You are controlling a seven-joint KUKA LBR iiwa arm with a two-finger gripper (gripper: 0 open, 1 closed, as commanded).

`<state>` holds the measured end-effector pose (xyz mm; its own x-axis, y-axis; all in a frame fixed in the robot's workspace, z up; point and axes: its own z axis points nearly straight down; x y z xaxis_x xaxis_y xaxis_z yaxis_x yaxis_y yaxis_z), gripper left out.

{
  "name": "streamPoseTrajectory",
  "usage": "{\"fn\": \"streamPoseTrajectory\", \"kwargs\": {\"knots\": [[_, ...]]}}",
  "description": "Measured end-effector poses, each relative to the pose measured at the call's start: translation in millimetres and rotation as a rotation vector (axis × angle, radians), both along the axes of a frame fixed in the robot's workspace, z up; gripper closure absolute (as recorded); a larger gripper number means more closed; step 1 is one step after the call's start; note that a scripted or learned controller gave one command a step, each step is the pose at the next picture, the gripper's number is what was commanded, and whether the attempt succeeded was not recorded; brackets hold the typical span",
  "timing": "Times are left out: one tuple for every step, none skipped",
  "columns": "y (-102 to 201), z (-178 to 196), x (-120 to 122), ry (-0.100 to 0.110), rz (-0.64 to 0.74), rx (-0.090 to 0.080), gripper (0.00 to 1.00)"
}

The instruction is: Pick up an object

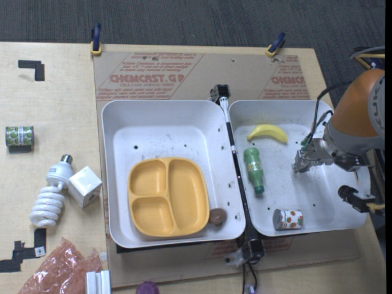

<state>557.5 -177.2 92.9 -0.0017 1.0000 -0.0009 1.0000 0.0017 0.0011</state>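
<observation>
Grey gripper [302, 164] hangs over the right bin [318, 216], near the banana [267, 133] and green bottle [254, 171]; finger state indeterminate.

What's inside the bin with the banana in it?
The right bin holds a banana, a green bottle and a small can. The gripper hangs over it, hiding the floor beneath.

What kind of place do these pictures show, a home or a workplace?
Probably a robotics lab test bench, not a home. Two white bins sit on a clamped board with blue clamps, and a grey and orange robot arm reaches over assorted items like a banana.
</observation>
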Motion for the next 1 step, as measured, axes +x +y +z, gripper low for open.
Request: {"fn": "streamPoseTrajectory", "kwargs": {"knots": [[12.7, 0.2, 78.2, 0.0, 0.001, -0.001, 0.0]]}}
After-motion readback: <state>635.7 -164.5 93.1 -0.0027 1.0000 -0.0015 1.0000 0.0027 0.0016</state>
